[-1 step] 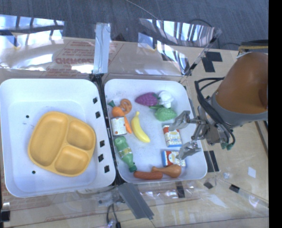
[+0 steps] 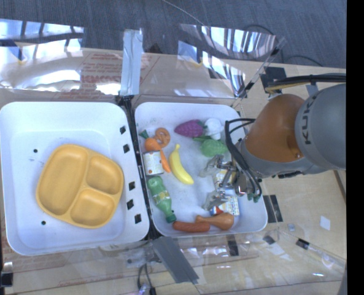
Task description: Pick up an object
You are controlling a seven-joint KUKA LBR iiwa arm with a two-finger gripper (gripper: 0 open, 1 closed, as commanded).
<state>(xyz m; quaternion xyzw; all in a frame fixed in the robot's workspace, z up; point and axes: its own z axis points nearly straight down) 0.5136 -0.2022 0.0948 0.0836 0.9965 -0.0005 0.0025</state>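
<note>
A desk (image 2: 169, 72) covered in brown card and shiny foil carries 2 shallow white bins side by side, seen from above at a slant.

The grey robot arm (image 2: 320, 128), with an orange band above its wrist, reaches in from the right over the right edge of the right bin (image 2: 188, 112).

The left bin (image 2: 22, 128) holds 1 thing: a yellow tray (image 2: 78, 185) with 3 compartments, lying near the middle.

The right bin holds a scatter of toy food. At its far side lie a purple bunch of grapes (image 2: 189, 128) and, just right of it, a white piece (image 2: 213, 126). A green leafy piece (image 2: 213, 147) sits nearer, just below the white one. Along the left wall, from far to near, are a brown pretzel (image 2: 162, 136), an orange carrot-like piece (image 2: 152, 145), a small white can (image 2: 153, 163) and a green bottle (image 2: 160, 196). A yellow banana (image 2: 180, 166) lies near the middle. At the near wall lie a red-brown sausage (image 2: 191, 227) and an orange-brown piece (image 2: 217, 220), touching end to end.

The gripper (image 2: 222, 182) hangs low over the right part of this bin, its metal fingers (image 2: 214, 163) spread apart and released, with nothing between them. A small carton (image 2: 226, 206) with red and blue print lies just at its near side.
</note>
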